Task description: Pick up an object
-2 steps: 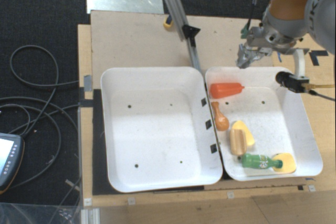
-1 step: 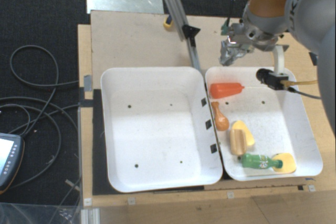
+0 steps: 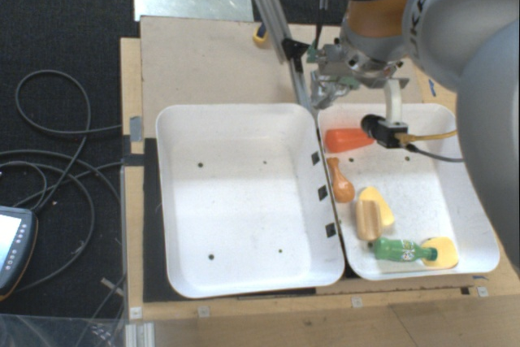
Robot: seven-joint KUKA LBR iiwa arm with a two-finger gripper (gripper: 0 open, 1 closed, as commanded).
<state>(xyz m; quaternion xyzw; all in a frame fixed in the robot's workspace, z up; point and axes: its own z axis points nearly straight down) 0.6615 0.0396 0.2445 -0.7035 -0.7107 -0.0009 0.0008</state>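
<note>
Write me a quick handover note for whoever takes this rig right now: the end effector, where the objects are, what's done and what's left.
End effector: up above the far edge of the bins, near the divider; nothing visible between its parts.
Right bin: an orange carrot-like piece at the far end, a small wooden spoon by the divider, a hot dog bun in the middle, a green bottle and a yellow piece at the near end.
Left bin: bare white floor.
Done: nothing picked yet.
Left: choose an object in the right bin, descend, grasp, lift.
</note>
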